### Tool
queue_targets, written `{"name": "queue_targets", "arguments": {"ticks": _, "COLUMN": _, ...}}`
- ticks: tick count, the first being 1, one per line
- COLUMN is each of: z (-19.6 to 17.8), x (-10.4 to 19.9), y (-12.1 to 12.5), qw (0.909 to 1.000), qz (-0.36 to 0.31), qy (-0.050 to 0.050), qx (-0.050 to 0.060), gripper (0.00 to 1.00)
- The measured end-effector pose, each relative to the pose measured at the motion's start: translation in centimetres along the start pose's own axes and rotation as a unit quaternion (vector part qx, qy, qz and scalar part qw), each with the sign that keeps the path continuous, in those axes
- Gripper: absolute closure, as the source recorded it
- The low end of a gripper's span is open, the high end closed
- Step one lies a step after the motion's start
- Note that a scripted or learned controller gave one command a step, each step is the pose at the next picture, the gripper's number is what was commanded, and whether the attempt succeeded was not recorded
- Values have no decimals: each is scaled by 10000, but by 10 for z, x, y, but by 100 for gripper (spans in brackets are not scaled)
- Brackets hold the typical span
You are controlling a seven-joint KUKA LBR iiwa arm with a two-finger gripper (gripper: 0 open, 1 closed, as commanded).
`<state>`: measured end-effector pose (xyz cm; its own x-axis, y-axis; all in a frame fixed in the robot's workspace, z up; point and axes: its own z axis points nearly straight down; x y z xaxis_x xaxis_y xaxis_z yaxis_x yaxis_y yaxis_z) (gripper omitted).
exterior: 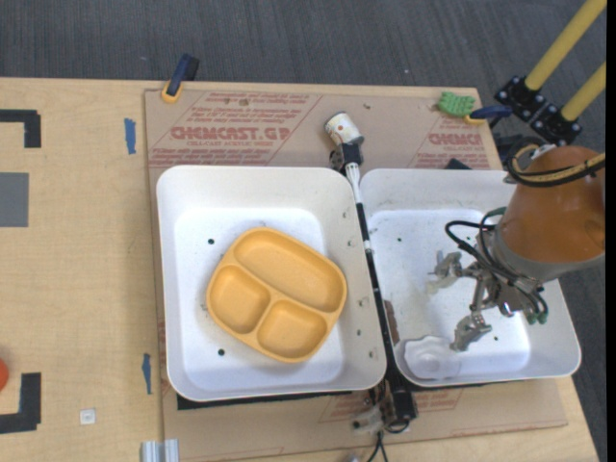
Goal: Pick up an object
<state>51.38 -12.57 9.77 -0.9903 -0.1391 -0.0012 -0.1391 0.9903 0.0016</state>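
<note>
Two white bins lie side by side below me, and my gripper (460, 301) hangs spread wide with nothing between the fingers in the right bin (404, 200). A clear object (428, 359) lies near its front edge, just below one fingertip; a yellow divided plate (277, 294) sits in the left bin (183, 258).

The arm's orange band (556, 210) covers the back right part of the right bin (404, 210), and the frame's right edge cuts the arm off. Below the band, the gripper (462, 301) is a tangle of metal links and dark cables; its fingers blend into the white bin floor. A pale, translucent object (428, 357) lies at the bin's front wall, too washed out to identify. Two yellow poles (577, 22) run out of the top right corner. At the left edge, a small red shape (3, 375) is cut off. The printed lettering on the brown board (231, 133) is faint and partly illegible.
</note>
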Motion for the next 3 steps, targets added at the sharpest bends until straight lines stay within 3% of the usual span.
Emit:
{"name": "queue_targets", "arguments": {"ticks": 1, "z": 12, "x": -61, "y": -11, "qw": 9980, "qz": -630, "qy": -24, "qx": 10, "gripper": 0}}
{"name": "queue_targets", "arguments": {"ticks": 2, "z": 13, "x": -141, "y": -12, "qw": 9956, "qz": -933, "qy": 16, "qx": -4, "gripper": 0}}
{"name": "queue_targets", "arguments": {"ticks": 3, "z": -3, "x": -139, "y": -74, "qw": 9980, "qz": 616, "qy": 111, "qx": -13, "gripper": 0}}
